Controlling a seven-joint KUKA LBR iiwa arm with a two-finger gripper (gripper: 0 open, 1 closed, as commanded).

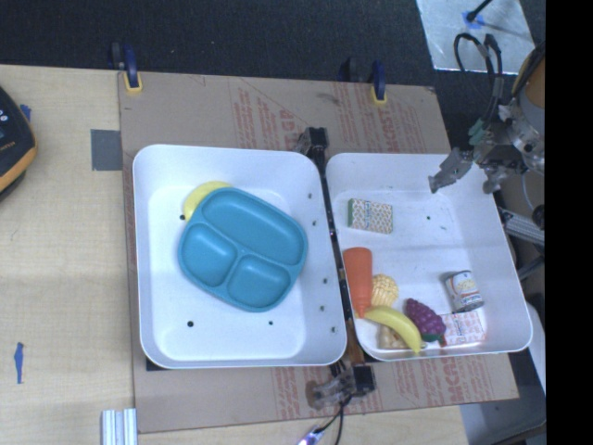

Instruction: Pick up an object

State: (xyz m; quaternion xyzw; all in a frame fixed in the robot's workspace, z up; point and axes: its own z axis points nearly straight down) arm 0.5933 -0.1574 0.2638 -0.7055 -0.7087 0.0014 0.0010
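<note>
Cardboard is covering your bench (65, 248) under two white bins. Going left to right, the left bin (157, 332) is holding a blue divided plate (243, 248) lying over a yellow object (204, 193). The right bin (491, 239) is carrying a small patterned packet (371, 215) near its far side, then an orange carrot (358, 281), a corn piece (384, 291), a banana (395, 325), purple grapes (425, 318), a flat red-printed packet (463, 325) and a small can (463, 290). Your gripper (463, 167) is hovering at the right bin's far right corner, apart from all of them, carrying nothing; you cannot tell how wide it is standing.
</note>
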